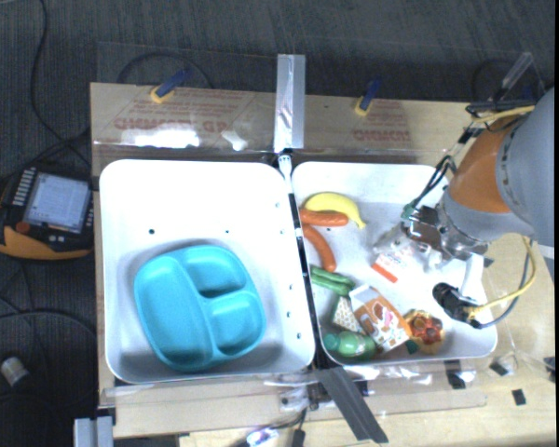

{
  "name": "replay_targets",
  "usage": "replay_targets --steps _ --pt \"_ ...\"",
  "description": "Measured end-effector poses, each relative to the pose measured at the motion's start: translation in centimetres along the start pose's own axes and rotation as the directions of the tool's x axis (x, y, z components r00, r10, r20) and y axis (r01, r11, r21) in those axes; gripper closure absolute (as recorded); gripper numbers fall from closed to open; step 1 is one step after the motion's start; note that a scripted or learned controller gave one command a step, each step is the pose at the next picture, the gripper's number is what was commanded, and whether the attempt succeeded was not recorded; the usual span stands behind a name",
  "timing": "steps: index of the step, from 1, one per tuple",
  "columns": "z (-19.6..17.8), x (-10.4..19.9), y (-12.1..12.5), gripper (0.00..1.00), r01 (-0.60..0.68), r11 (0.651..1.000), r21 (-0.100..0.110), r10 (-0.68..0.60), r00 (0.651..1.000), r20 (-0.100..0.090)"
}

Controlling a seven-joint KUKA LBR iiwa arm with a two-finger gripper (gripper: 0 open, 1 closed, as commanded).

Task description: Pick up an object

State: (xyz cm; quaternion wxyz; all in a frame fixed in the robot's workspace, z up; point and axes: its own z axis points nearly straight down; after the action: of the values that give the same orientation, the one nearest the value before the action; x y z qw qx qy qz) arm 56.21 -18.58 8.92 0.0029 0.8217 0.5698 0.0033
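Observation:
The right bin [391,177] holds toy foods. Near its left wall lie a yellow banana [337,203], a red sausage [324,219] and an orange sausage [317,246]. A green cucumber [331,279], a printed carton [376,315], a green vegetable [347,345] and a red-orange fruit [425,328] crowd the front. My gripper [400,239] reaches in from the right and is low over the bin's middle. A small orange and white piece [384,269] lies just in front of it. The wrist blocks the tips.
The left bin [121,194] holds a blue divided plate [200,305]. A black cable with a yellow wire [470,307] loops off the arm over the right bin's front right corner. A handheld pendant [51,208] lies on the floor at left.

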Motion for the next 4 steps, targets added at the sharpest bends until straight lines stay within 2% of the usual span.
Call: replay_targets --steps 1,2,3,4 --pt "-4.1 3.3 -1.4 0.0 0.063 0.998 0.012 -0.063 0.998 0.001" --pt "0.0 0.0 -1.2 0.0 0.052 0.999 0.002 -0.052 0.999 0.0" --pt "-0.1 -0.6 -3.6 0.0 -0.181 0.983 -0.001 0.181 0.983 0.001" --pt "-1.1 -0.4 -3.6 1.0 -0.179 0.984 0.0 0.179 0.984 -0.002"
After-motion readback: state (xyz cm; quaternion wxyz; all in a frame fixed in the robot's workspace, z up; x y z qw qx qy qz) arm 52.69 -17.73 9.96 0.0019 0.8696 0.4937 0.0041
